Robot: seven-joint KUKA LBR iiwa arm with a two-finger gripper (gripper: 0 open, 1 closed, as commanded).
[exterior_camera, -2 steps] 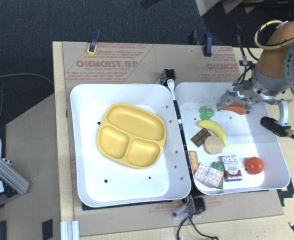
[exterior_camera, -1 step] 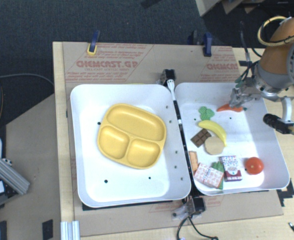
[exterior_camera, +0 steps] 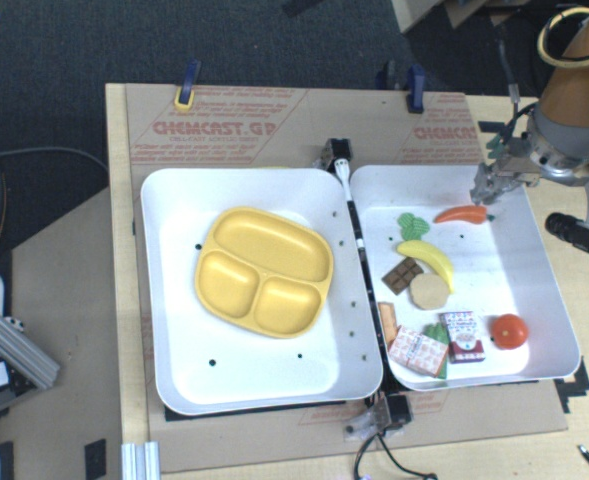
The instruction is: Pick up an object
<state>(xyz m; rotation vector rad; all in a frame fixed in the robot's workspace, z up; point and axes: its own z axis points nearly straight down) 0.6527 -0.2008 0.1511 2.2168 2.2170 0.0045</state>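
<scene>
I see the bench first: a brown board with red lettering, two clamps on its far edge, one yellow-topped, one blue.

Two white bins sit on it side by side, touching along the middle. Left bin holds a yellow divided tray, three compartments, lying a bit skewed near the bin's centre. A few small black specks on the bin floor around it.

Right bin holds all the small stuff. Arm comes in from the right, orange band above the wrist, grey below. Gripper is down at the far right part of the right bin, tip just above and just beside the carrot. I can't tell from here how the tool is set, and I can't see anything between its tips.

Items in the right bin, big to small: banana curving through the middle; checkered red-and-white packet at the near edge; red-and-white carton just beside it; tan round disc touching the banana's near end; tomato near the right wall; brown chocolate piece left of the banana; green broccoli bit at the banana's far end; a thin orange stick along the left wall.

The carrot lies flat on the bin floor.
</scene>
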